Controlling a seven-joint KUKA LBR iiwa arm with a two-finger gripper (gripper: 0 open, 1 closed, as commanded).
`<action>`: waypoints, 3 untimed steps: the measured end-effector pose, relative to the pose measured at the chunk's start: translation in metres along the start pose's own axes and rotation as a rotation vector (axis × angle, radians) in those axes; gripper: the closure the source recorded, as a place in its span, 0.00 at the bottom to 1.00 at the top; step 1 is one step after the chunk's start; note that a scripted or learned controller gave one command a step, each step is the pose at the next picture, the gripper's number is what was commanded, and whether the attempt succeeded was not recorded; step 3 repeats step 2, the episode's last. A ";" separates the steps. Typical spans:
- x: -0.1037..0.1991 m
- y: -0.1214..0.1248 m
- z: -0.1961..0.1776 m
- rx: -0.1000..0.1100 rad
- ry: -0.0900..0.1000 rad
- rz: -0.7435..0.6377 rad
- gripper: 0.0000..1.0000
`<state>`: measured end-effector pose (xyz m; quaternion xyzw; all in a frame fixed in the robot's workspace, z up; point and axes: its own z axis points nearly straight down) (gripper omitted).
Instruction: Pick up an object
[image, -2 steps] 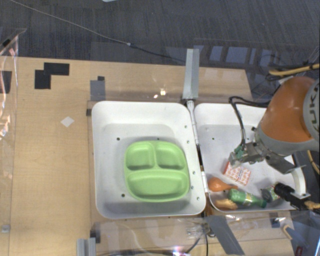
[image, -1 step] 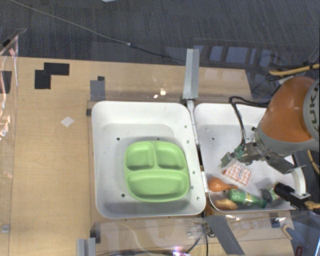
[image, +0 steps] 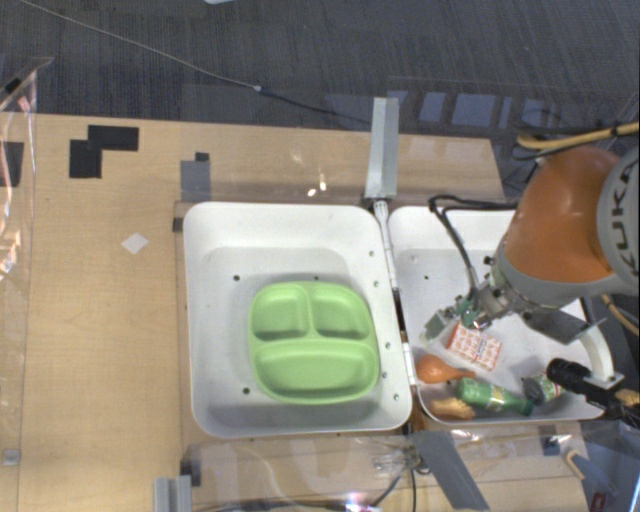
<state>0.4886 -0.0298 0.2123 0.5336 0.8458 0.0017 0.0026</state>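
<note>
Low over the right bin (image: 440, 250), the hand (image: 462, 318) hangs beside a red-and-white packet (image: 474, 347); grip state unclear

The lime-green divided plastic plate (image: 314, 342) looked smooth and faintly glossy; the shallow white plastic bins (image: 215, 400) appeared matt, the pale wooden bench (image: 90, 300) dull-finished.

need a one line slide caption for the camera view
Robot arm's gripper over the right bin, above a red-and-white packet, orange ball and green bottle; green divided tray in the left bin.

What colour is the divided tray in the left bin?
Light green, seen in the camera view: tray.
</note>
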 end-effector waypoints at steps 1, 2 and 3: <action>-0.043 -0.021 0.027 0.002 0.001 0.017 0.00; -0.062 -0.026 0.106 -0.011 -0.007 0.023 0.00; -0.062 -0.026 0.106 -0.011 -0.007 0.023 0.00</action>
